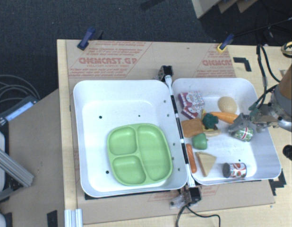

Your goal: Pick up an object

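A small green and white can (pixel 243 134) is lying on its side in the right bin (pixel 266 162), near the far right wall, with its long way pointing left and right. The gripper (pixel 244 123) is sitting right on top of it, but I cannot tell how it is set on the can. Just to the left, a carrot (pixel 224 117), a green broccoli (pixel 210 121), a tan round thing (pixel 227 104) and a brown slice (pixel 192 126) are crowding close. A red and white can (pixel 234 170) is lying near the front edge, with bare white floor between. The left bin (pixel 89 108) is holding a smooth green tray (pixel 138 153) with three parts.
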Available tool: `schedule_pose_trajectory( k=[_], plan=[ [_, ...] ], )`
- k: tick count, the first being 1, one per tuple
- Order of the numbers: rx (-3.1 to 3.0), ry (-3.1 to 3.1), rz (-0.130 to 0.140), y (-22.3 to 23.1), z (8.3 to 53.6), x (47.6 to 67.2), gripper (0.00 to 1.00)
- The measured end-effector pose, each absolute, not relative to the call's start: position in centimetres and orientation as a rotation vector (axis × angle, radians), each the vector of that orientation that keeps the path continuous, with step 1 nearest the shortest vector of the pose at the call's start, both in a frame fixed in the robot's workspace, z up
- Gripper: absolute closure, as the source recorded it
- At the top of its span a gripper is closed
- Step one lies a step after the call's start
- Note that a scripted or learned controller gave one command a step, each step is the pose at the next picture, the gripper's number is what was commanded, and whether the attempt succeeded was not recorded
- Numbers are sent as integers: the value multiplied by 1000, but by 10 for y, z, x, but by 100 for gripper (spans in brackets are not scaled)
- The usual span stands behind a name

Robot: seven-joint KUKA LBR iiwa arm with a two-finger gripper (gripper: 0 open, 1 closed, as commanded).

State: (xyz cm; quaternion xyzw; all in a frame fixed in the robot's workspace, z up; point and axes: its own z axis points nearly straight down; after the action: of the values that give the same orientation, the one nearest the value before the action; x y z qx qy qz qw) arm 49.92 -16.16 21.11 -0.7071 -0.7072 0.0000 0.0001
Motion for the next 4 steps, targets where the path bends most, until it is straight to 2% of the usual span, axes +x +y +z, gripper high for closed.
schedule_pose_trajectory(
  k=[1, 2, 3, 4],
  plan=[
    [-2223, -2224, -4, -149, 90, 567, 0],
    [-2224, -2224, -1, -206, 124, 632, 0],
    [-2221, -2225, -4, -159, 85, 667, 0],
    [-2220, -2222, -1, -95, 84, 602, 0]
  ],
)
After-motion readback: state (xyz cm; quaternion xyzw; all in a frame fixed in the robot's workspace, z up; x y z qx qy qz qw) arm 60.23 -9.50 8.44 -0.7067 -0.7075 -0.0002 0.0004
